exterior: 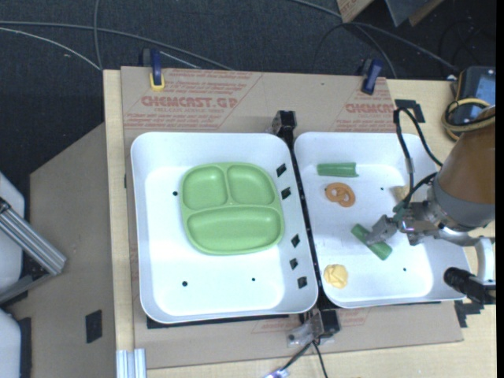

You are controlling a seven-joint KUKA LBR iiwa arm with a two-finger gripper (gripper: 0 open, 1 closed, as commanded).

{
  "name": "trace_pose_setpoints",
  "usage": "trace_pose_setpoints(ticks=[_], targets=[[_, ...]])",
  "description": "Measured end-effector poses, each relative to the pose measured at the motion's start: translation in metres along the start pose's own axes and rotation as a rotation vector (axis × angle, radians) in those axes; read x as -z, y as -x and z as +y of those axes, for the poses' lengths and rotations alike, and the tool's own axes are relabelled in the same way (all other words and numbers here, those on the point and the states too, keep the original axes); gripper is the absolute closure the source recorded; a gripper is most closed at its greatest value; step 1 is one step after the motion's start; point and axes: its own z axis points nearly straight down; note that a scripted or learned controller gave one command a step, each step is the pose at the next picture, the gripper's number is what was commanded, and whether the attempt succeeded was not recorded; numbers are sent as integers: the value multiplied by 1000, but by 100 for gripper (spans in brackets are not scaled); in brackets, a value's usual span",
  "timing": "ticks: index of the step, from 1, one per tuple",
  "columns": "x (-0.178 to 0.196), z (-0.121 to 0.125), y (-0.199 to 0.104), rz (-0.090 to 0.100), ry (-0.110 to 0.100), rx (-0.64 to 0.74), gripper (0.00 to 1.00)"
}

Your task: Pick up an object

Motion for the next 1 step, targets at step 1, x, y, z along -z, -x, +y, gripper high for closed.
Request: trace_pose_setpoints(ticks=[1], targets=[[-53, -1, -1, 1, -2, 1, 0]])
